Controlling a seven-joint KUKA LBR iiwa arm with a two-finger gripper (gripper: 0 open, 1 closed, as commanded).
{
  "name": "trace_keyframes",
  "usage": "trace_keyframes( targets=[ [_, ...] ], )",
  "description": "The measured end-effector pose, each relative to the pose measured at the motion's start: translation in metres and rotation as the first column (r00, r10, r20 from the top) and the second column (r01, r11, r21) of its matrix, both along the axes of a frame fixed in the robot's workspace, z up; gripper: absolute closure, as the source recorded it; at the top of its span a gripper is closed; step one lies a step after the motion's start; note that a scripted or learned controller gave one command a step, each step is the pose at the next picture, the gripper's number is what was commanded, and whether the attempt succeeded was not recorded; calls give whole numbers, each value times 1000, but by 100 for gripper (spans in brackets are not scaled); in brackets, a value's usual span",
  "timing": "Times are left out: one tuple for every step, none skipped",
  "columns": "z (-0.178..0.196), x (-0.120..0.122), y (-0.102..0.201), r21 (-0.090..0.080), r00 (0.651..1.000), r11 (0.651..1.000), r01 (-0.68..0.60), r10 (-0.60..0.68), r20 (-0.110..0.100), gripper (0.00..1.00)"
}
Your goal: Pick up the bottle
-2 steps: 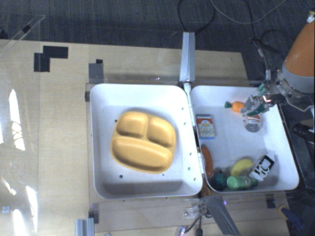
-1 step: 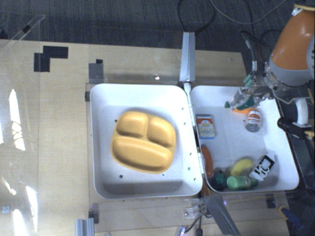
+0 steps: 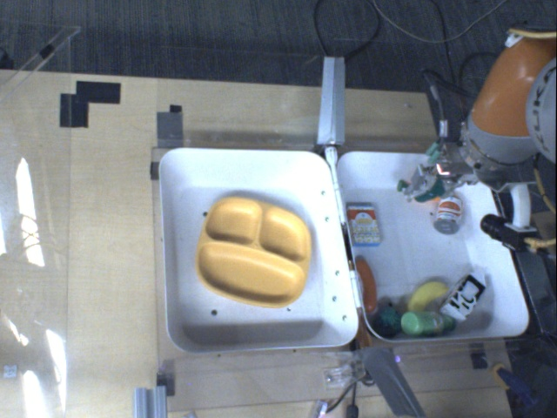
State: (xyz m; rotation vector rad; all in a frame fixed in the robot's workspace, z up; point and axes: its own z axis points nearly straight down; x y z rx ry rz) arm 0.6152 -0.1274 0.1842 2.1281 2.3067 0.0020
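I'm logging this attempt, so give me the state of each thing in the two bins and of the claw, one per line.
Yellow divided tray: lying flat in the left bin.
Small box: flat, near the divider in the right bin.
Green bottle: on its side by the front wall, not gripped.
Yellow fruit: resting behind the bottle.
Small can: below the claw.
Claw: over the right bin's back part.
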Motion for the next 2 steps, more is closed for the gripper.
trace_keyframes(
  targets=[
    [20, 26, 43, 0, 1000, 1000, 20, -20, 3, 100],
    [30, 55, 71, 1, 998, 998, 60, -60, 4, 100]
  ],
)
